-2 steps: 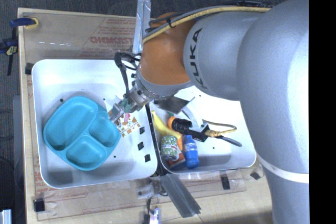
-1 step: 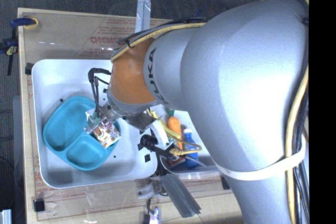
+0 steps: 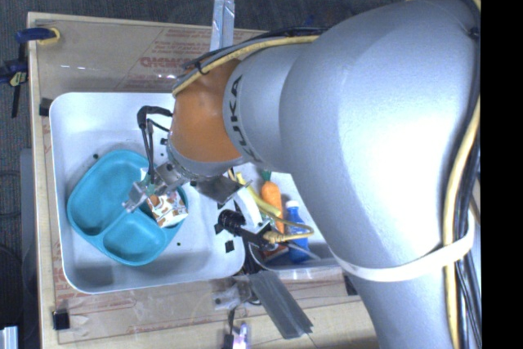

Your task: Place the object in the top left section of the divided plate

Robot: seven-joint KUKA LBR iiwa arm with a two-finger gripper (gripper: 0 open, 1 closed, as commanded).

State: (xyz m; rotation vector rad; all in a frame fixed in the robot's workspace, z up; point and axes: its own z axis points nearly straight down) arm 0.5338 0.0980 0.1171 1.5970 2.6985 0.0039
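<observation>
Hovering: grey two-finger gripper [image 3: 154, 194] is hanging over blue divided plastic plate [image 3: 110, 204]
Gripping: fingers are pinching small white-and-brown object [image 3: 169, 211]

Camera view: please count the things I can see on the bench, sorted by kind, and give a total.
White bins: 1 in clear view; the arm hides most of the second
Blue divided plates: 1
Small white and brown objects at the hand, over the plate: 1
Orange carrot-like items: 1
Total: 4
</observation>
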